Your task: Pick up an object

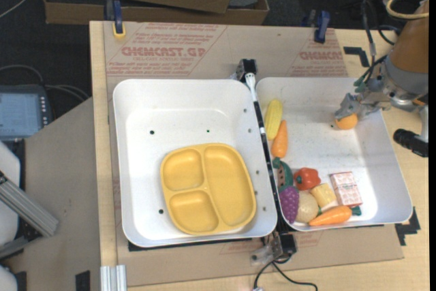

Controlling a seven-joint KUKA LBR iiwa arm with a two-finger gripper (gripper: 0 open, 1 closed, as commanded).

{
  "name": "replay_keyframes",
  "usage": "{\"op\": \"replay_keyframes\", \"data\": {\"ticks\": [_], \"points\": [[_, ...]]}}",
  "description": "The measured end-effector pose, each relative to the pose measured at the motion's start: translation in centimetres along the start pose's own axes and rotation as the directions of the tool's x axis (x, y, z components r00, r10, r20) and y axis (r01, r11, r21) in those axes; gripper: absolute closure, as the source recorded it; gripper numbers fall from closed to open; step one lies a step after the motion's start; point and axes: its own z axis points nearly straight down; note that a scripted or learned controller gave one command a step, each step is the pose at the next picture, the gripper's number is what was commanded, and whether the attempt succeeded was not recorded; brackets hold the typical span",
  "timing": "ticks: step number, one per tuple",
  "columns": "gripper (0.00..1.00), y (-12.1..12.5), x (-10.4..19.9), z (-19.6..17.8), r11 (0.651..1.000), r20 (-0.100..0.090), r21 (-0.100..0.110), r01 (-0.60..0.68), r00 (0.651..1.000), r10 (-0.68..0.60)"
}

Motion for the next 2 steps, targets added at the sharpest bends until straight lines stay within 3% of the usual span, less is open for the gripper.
{"op": "replay_keyframes", "data": {"ticks": [1,2], "points": [[1.0,0.8,7.4,1.6,1.0,0.004,-0.009,0.004,1.0,-0.004],[1.0,1.7,15.2,-7.3,1.0,-0.001,-0.01,0.007,1.0,-0.007]]}}
